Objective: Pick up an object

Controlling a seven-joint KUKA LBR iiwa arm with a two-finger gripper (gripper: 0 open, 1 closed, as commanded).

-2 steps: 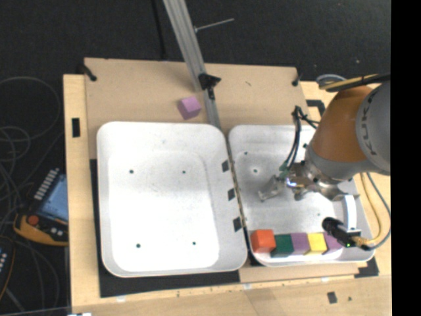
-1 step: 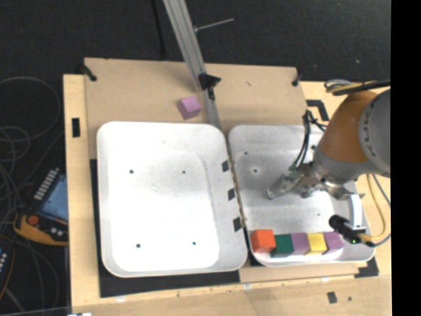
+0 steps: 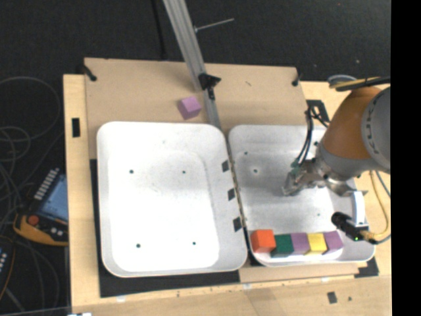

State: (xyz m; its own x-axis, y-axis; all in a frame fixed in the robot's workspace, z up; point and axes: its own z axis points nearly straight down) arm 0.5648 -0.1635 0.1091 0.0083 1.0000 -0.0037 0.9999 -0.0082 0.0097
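Dark floor with loose cables surrounds a pale worktop (image 3: 131, 94) carrying two shallow white bins. Along the near wall of the right bin (image 3: 263, 143) sits a row of blocks, touching side by side: orange block (image 3: 264, 239), green block (image 3: 283, 244), purple block (image 3: 300, 243), yellow block (image 3: 318, 243) and another purple one at the end. A stray lilac block (image 3: 190, 107) lies on the worktop beyond the left bin (image 3: 158, 196). The hand (image 3: 293, 182) hangs over the right bin's middle, near the row but apart from it; whether it is apart or together I cannot tell. This looks like the approach step: next it would need to travel toward the near wall and descend onto one block.
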